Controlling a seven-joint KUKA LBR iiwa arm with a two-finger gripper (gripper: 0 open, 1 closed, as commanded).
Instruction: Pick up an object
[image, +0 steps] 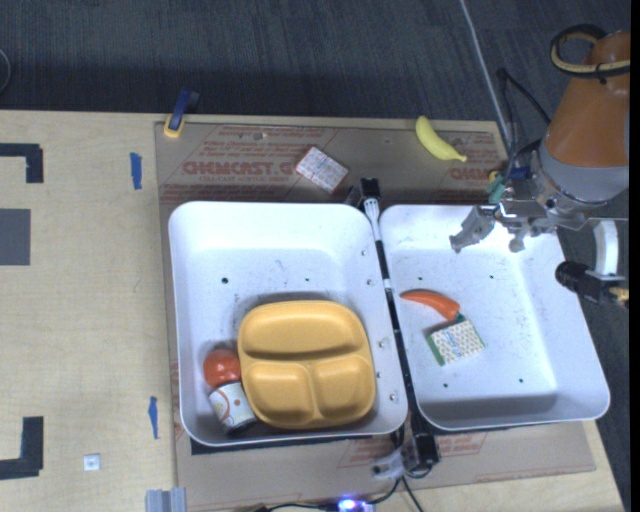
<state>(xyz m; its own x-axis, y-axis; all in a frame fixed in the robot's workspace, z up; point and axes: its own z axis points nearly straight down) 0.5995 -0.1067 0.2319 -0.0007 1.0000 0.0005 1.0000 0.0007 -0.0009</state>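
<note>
- The likeliest targets lie in the right bin (560, 400): an orange pepper (432, 301), curved and lying flat near the bin's left wall, and just below it a small green-edged sponge (457, 342), tilted; the two look close to touching at the pepper's tip.
- Nothing is lifted yet: both lie on the bin floor, and the pincer (495, 232) hangs over the bin's upper part, up and to the right of the pepper, well apart from it.
- The pincer's fingers look spread, with bare bin floor showing between them; it pinches nothing.
- What is left, as I judge it, is the whole pick: move over a target, descend, close, lift.
- The pepper and sponge sit so near each other that a grasp on one may nudge the other; the bin's left wall is also near the pepper.
- The left bin (200, 240) holds a yellow tray (305, 360) with three compartments, and a red-and-white ball (226, 385) tucked against its lower left corner.
- Outside the bins, on the surface (80, 300), a banana (438, 140) lies above the right bin, a small patterned card (320, 168) above the left bin, and a blue-and-yellow clip (180, 112) near the board's top left corner.
- None of these outer things blocks the way to the right bin.
</note>
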